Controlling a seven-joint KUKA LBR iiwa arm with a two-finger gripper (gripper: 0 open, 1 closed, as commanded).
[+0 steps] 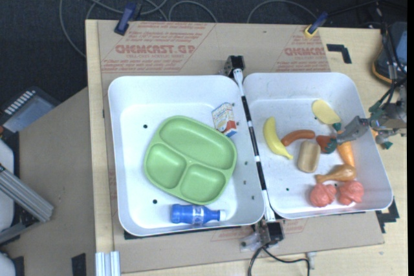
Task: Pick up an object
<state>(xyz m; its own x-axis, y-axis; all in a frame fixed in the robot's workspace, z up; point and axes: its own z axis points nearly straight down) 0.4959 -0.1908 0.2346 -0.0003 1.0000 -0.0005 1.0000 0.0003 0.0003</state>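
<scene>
The right bin (pixel 304 83) holds toy food. A yellow banana (pixel 275 138) lies at its left, with a red sausage (pixel 297 136) and a tan bread roll (pixel 308 156) beside it. A yellow lemon-like piece (pixel 325 112) lies toward the back, and an orange carrot (pixel 347 153) and a drumstick (pixel 338 172) lie at the right. Two red berries (pixel 336 193) sit near the front. My gripper (pixel 341 134) reaches in from the right, low over the carrot's top and the sausage's right end. Nothing is visibly held.
The left bin (pixel 126 100) contains a green divided plate (pixel 189 158), a blue bottle (pixel 195 214) near its front wall and a small carton (pixel 224 119) by the divider. Clamps and cables lie on the cardboard behind the bins.
</scene>
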